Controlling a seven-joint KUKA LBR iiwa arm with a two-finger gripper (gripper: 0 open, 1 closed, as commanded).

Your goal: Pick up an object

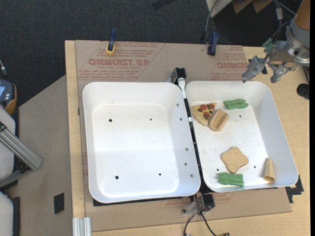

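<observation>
Closest to me, at the front of the right bin (283,132), lies a green bean (230,179), and just behind it sits a tan cracker (234,159). A little ice cream cone (268,169) leans at the bin's right wall. Farther back there is a pizza slice (203,113) touching a bread roll (218,120), and another green pod (236,103) lies near the back of the bin. The left bin (133,141) sits right beside it on the brown worktop (147,60). The gripper (266,69) hangs up at the back right, above the worktop just past the bin's far corner, well apart from every toy. Its jaws look spread apart, with nothing between them. So I think the pick has not started yet, and any of these toys could be the one to grab. Things could go wrong from here. The pizza and the roll touch, so the jaws might push one away while going for the other. The cracker and the beans lie flat and low, so the jaws could slide over them and close on air. The cone is so near the wall that a jaw may bump the bin's side.
</observation>
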